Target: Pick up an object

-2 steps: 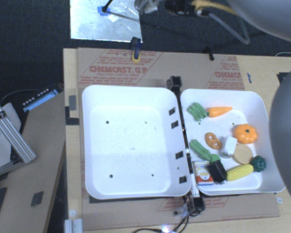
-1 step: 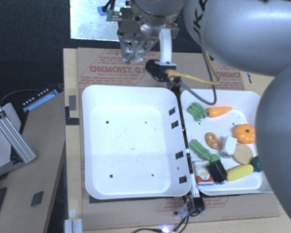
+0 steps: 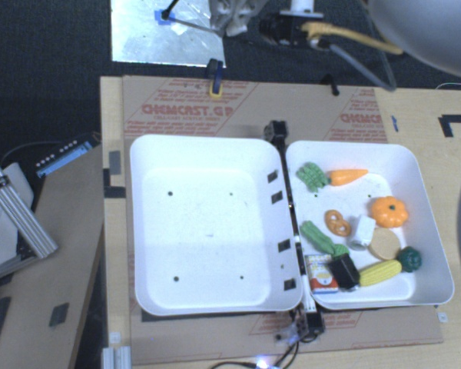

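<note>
— Two bins on bench, confirm contents. Where is the pick stock?

— Right bin (image 3: 428, 206) holds all of it. Left bin (image 3: 142, 206) carries no items. The bins sit edge to edge on a cardboard sheet (image 3: 184, 108), prob. so a transfer needs only a short traverse.

— Layout in the right bin, clock ref. from bin centre?

— Carrot (image 3: 347, 177) at 12, with a green leafy piece (image 3: 313, 176) just beside it at 11. Pumpkin (image 3: 389, 211) at 2. Pretzel (image 3: 337, 222) at 9, lying apart from its neighbours. White block (image 3: 363, 231) and tan disc (image 3: 383, 244) are near centre and touching. Broccoli (image 3: 409, 259) at 4. Corn (image 3: 379, 272) at 5, butted against a black block (image 3: 343, 270) at 6. Small carton (image 3: 321, 275) at 7. Long green pod (image 3: 321, 238) at 8.

— Gripper status?

— Gripper (image 3: 232, 18) is at 12 o'clock of the view, beyond the bench and well apart from both bins. Nothing is seen in its grasp. Open or closed: cannot tell, as it is blurred against a foil patch (image 3: 146, 21). Arm (image 3: 426, 14) shows at 1 o'clock, parked high, prob. to leave the camera a clear look at the bins.

— Stage of task?

— Judged as pre-approach, with no item lifted yet.

— Recommended target?

— Pumpkin or pretzel, since each has free space round it. The 5 to 7 cluster is tightly packed, so there is a risk of nudging a neighbour or a double pick.
</note>
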`<state>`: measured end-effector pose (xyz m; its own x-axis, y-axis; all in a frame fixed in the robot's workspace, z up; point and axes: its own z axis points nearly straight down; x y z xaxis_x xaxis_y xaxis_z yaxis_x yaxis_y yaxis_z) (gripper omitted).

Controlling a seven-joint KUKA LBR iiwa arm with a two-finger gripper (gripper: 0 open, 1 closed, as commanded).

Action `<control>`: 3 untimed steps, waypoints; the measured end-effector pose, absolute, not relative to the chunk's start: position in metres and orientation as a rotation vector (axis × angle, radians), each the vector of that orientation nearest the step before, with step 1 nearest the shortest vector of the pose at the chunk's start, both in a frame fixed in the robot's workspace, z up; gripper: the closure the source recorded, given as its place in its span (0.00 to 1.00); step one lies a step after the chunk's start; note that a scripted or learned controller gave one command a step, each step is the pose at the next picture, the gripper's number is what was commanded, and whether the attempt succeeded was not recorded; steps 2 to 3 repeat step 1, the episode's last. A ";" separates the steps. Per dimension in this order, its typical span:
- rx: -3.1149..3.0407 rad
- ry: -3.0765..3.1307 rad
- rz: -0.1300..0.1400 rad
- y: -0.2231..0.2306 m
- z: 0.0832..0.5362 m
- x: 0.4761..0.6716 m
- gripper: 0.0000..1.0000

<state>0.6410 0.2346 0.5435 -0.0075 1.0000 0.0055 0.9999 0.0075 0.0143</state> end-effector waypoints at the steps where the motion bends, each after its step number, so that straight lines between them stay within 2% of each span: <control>1: 2.225 2.227 -0.018 0.233 0.408 0.600 1.00; 3: 2.225 2.227 -0.018 0.233 0.408 0.600 1.00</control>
